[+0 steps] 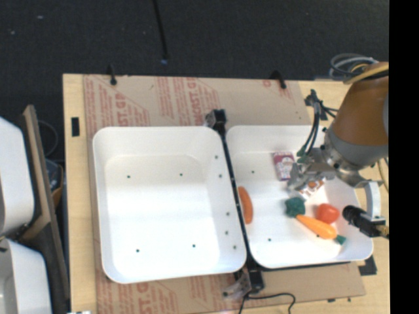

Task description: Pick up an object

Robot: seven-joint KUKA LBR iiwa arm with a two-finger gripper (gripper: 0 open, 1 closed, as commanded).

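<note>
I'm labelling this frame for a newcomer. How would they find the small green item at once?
Look in the right bin, just below the gripper. The green piece lies left of the red tomato and above the carrot; it is the only wholly green thing there.

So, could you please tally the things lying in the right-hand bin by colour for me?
Orange: 2, a long piece by the divider and a carrot
Red: 1, a round tomato-like piece
Green: 1, a small chunk
Pink-purple: 1, a flat packet
Total: 5 that I can make out; something small by the gripper is too blurred to count.
</note>
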